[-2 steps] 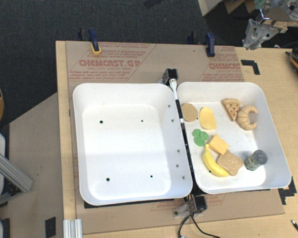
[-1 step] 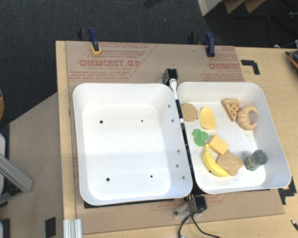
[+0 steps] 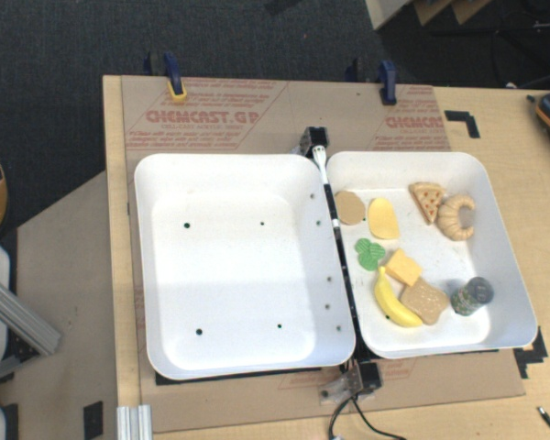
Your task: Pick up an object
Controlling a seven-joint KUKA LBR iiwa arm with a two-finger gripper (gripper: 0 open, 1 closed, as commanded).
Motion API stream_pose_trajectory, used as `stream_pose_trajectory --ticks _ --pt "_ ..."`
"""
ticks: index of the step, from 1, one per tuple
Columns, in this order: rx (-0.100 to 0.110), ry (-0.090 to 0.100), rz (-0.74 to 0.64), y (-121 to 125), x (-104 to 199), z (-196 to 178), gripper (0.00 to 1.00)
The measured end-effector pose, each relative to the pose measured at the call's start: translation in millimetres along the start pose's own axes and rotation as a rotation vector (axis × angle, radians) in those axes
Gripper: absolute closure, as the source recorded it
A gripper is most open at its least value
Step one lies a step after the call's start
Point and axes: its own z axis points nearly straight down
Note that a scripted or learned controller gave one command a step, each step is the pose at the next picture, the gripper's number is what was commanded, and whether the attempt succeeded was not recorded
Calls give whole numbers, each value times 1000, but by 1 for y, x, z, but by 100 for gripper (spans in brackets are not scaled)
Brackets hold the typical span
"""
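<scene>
The right bin [image 3: 495, 236] holds several toy foods. A round tan cookie [image 3: 350, 208] and a yellow oval piece [image 3: 383, 218] lie near its left wall. A waffle wedge [image 3: 427, 199] and a croissant [image 3: 457, 217] sit toward the back right. A green broccoli piece [image 3: 369, 254], an orange cheese block [image 3: 403, 268], a banana [image 3: 394, 304], a brown toast slice [image 3: 424, 301] and a grey-green round object [image 3: 471, 296] lie toward the front.
The left bin [image 3: 165, 246] sits beside the right one, their walls touching along the middle. Both rest on a cardboard sheet [image 3: 211, 108] held by blue clamps [image 3: 173, 73] at the back. Cables run at the front edge [image 3: 353, 392].
</scene>
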Motion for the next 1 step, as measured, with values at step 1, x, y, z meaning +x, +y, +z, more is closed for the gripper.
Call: stream_pose_trajectory --ticks 1 --pt "1 -2 6 0 -48 -32 100"
